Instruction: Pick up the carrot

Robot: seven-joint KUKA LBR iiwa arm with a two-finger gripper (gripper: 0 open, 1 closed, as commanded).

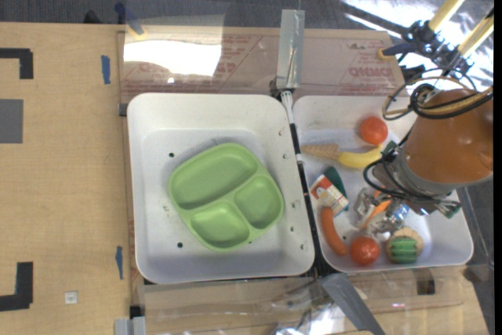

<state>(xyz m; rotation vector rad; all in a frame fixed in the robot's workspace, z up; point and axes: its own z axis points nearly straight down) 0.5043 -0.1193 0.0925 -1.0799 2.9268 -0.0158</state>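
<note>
My gripper (377, 217) is low in the right bin (459, 247), under the orange wrist. A small bright orange piece, the carrot (382, 207), shows between its metal fingers (364, 208). The wrist and fingers cover most of the carrot. The fingers look closed around it, close to the bin floor.
Around the gripper lie a long orange-red sausage-like piece (333, 232), a red tomato (364, 250), a green toy (404, 247), a small carton (329, 193), a banana (358, 159), a cone (320, 151) and an orange ball (373, 129). The left bin (149, 137) holds a green divided plate (226, 194).
</note>
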